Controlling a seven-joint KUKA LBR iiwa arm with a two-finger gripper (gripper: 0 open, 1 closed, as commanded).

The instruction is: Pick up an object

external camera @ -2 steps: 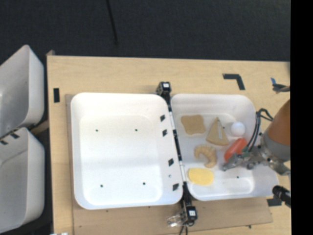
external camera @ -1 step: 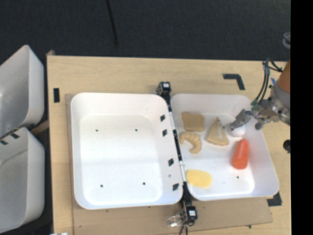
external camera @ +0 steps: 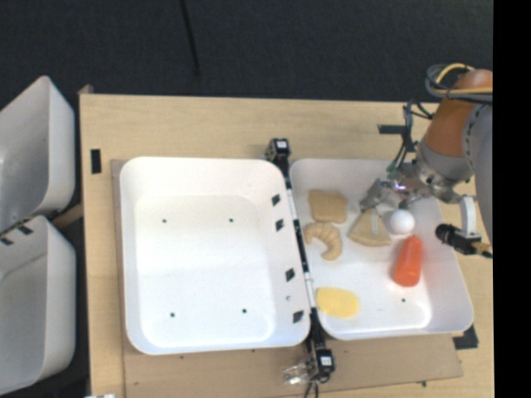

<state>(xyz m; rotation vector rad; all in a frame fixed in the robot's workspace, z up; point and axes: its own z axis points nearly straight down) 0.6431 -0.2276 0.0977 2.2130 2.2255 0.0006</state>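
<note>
Two bins; right bin: six objects

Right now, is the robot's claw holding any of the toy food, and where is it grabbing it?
I cannot tell. The gripper is low in the right bin, right beside the white ball and the tan wedge, but nothing clearly shows between its fingers.

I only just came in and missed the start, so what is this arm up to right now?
The arm's gripper is down in the right bin, next to a white ball and a tan wedge. Nothing is visibly between its fingers, so no pick has happened yet. An orange carrot-like piece, a croissant, a tan slice and a yellow piece lie around it in the same bin.
</note>
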